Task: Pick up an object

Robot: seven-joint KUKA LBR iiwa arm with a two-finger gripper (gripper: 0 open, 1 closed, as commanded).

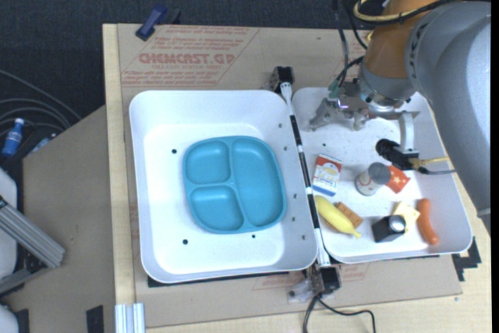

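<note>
A wooden bench [234, 62] on dark carpet bears two white bins. The left bin [156, 168] holds a blue divided plate [232, 183]. The right bin [343, 246] holds a small carton [327, 175], banana [337, 215], orange sausage [426, 221], black block [387, 228] and grey cylinder [369, 179]. The gripper [343, 111] hangs over that bin's far left corner; whether its claw is spread or pressed together cannot be told.

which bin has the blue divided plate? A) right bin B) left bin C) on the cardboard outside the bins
B: the blue divided plate lies flat in the left bin, while the right bin holds the small items such as the banana.
</note>
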